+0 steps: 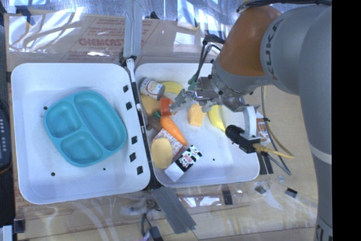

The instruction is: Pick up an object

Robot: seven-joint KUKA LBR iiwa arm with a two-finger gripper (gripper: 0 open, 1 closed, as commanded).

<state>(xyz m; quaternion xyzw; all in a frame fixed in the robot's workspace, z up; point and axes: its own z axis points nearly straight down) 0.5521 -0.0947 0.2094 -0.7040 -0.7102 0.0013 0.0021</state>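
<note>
Looming largest, grey arm (293,25) with orange band, reaching in over right bin (240,169). Gripper (189,97) low over that bin's middle, fingers slightly parted, nothing seen between them. Just beside it: orange carrot (172,128), yellow cheese wedge (196,115), banana (216,117). Toward the left wall: small can (150,86), lemon (171,88), pale round piece (161,152), black-and-white carton (186,160) near the front edge. Left bin (34,178) carrying a blue divided plate (84,127) at its centre.
</note>
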